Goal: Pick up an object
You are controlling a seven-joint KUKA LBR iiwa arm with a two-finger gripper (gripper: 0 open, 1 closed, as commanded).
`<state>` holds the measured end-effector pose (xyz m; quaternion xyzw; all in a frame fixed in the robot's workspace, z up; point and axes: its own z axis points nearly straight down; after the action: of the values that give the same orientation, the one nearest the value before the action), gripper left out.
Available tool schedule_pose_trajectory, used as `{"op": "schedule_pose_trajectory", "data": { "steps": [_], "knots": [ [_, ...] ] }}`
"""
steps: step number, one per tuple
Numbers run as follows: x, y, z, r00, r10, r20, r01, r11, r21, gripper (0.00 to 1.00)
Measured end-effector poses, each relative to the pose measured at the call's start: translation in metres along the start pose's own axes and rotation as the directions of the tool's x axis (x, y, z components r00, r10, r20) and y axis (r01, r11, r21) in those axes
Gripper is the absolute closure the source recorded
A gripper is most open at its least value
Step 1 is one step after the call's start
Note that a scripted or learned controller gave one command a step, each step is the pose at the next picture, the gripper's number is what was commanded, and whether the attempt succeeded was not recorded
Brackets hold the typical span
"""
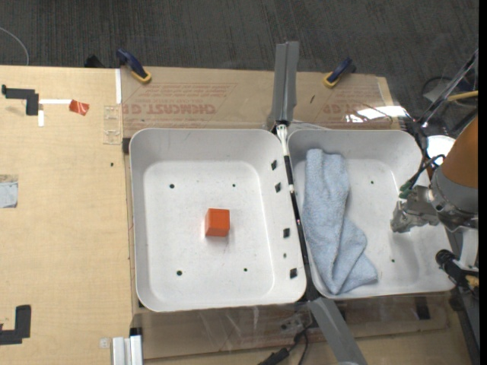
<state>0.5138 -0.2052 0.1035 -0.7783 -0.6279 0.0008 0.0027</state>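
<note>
An orange-red cube [218,223] sits near the middle of the left bin [152,204]. A light grey-blue towel [335,223] lies crumpled lengthwise along the left side of the right bin [380,154]. My gripper [403,217] hangs over the right side of the right bin, well to the right of the towel and apart from it. Nothing shows between its fingertips.
A grey divider post [286,82] rises behind the seam between the bins. Two clamps [134,65] hold the cardboard sheet at the back. A wooden board [53,204] lies to the left of the bins, and cables hang by the arm at the right.
</note>
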Motion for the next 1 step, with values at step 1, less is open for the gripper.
{"op": "schedule_pose_trajectory", "data": {
  "steps": [1],
  "knots": [
    [0.0426,0.0446,-0.0853,0.999,-0.036,0.004,0.036,0.999,-0.004,1.00]
  ]
}}
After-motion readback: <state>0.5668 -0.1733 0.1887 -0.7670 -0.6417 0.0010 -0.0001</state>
